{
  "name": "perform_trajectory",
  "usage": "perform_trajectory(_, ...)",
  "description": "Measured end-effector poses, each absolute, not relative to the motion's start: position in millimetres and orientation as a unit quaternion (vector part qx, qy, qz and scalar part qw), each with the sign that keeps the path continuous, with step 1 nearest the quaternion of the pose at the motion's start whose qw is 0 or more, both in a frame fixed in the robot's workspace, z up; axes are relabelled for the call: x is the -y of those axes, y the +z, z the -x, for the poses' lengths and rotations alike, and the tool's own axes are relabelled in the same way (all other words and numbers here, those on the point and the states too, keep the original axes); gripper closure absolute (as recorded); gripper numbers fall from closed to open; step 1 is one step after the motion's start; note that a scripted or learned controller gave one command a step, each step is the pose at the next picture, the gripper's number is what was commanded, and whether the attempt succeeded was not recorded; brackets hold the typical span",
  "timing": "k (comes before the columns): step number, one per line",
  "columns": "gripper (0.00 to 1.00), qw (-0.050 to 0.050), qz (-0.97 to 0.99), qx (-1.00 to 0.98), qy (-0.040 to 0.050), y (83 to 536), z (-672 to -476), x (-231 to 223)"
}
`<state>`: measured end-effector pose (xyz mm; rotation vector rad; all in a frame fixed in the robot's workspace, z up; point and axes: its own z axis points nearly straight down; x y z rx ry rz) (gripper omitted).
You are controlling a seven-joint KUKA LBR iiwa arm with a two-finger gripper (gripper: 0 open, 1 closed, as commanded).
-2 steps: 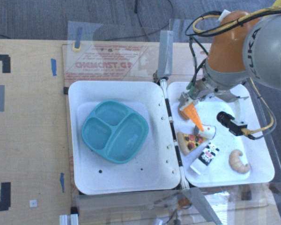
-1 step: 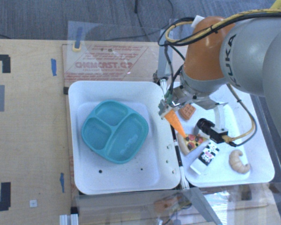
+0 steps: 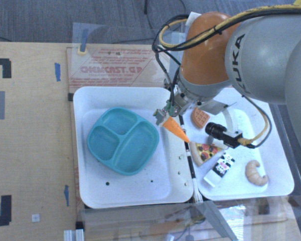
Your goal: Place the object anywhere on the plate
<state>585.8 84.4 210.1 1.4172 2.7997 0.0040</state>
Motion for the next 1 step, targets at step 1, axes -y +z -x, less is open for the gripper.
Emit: perform_trajectory(1, 1.0, 0.001, -0.481, -0.877, 0.0009, 177.2, -592.1, -152.5)
